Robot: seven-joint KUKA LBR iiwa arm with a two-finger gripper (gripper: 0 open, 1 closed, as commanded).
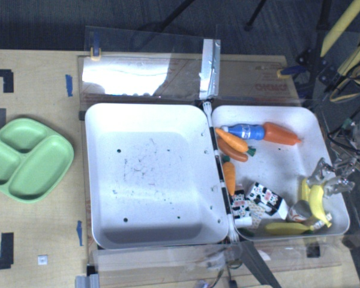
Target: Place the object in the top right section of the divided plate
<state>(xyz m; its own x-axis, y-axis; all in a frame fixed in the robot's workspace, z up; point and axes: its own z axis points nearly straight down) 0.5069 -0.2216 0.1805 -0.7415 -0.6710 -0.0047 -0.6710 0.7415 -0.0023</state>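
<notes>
A shallow white plastic bin [288, 164] in the right half of the frame holds a blue bottle [246, 131] lying end to end with an orange tapered piece [281, 135]. It also holds two orange toy carrots [233, 144], a third carrot [228, 176] against the dividing wall, a black-and-white patterned box [261, 200] and a yellow toy banana [315, 200]. The neighbouring white bin [150, 161] shows a scuffed floor. A pale green divided plastic plate [30, 161] sits at centre left, well apart from both bins.

The banana's long axis runs up and down the frame, curving toward the lower right corner of its bin. The metallic gripper [333, 177] hangs just beside its upper end; whether it is wide or narrow I cannot tell.

The light wooden bench [36, 83] carries blue tape marks, with dark carpet [108, 5] beyond.
</notes>
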